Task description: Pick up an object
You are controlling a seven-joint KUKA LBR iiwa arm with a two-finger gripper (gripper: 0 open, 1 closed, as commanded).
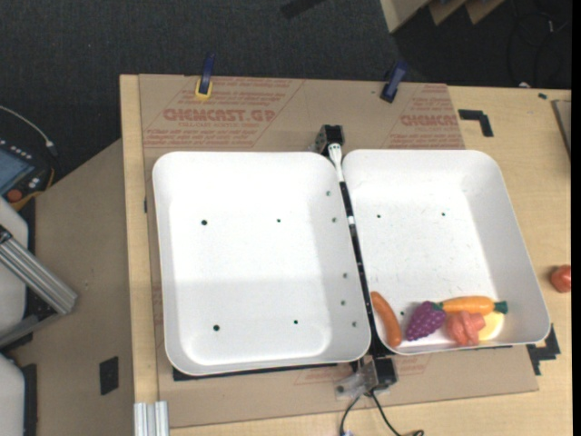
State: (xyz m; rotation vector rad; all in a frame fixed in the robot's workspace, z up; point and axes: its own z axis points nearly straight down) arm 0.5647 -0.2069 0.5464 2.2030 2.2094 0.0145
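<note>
Whether the gripper is open, closed or holding anything cannot be told here, so the pick is best judged as not yet begun.

Nearest the side the arm reaches in from, a small red toy point(561, 279) lies on the bench, just outside the right bin point(454, 184). It is probably a stray, as it has no wall to keep it in place.

Inside that bin the toys sit bunched in the near corner. A carrot point(472, 304) lies across the top of the heap. Under it are a pink piece point(463, 327) and a yellow piece point(491, 327), which touch each other and lie close to the near wall. The grapes point(425, 320) lie just left of these. An orange sausage point(386, 319) leans along the rim by the divider point(349, 234). The bin's floor curves up at the edges, which probably explains why they have gathered there.

This crowding matters for the next move. The carrot, lying on top and clear of the wall, looks like the easiest thing to take (the sausage is too close to the rim for a clean descent). Closing on the heap could pinch two toys at once or push one away.

Further out, the left bin point(245, 243) shows a white floor with a few dark dots. Both bins rest on a cardboard sheet point(272, 112), which is held at the far edge by two clamps point(393, 82), presumably so that nothing shifts when the arm presses down.
</note>
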